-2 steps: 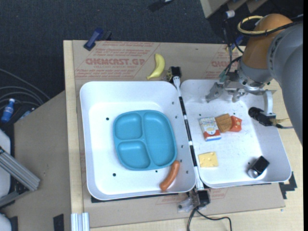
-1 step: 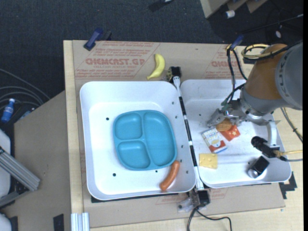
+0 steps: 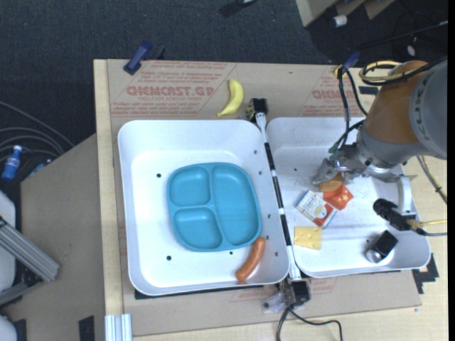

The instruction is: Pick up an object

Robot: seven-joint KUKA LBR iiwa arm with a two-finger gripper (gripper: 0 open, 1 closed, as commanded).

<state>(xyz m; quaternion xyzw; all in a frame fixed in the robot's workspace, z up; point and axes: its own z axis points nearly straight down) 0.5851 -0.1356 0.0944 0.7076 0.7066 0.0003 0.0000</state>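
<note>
1. One hand point(image 3: 331, 174) is down in the right bin point(image 3: 398, 260), just over the orange packet point(image 3: 337, 196); whether it's open or closed, I can't tell.
2. Nothing looks lifted yet, so the pick is still ahead.
3. Cheese wedge point(image 3: 308, 238) lies near; left bin point(image 3: 142, 212) holds a blue divided plate point(image 3: 213, 206) and a sausage point(image 3: 250, 260).
4. Far on the cardboard-topped counter point(image 3: 170, 87), a banana point(image 3: 232, 99); dark carpet beyond.

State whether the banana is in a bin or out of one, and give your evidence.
Out. The banana lies on the brown board behind the left bin, beyond its white rim.
</note>
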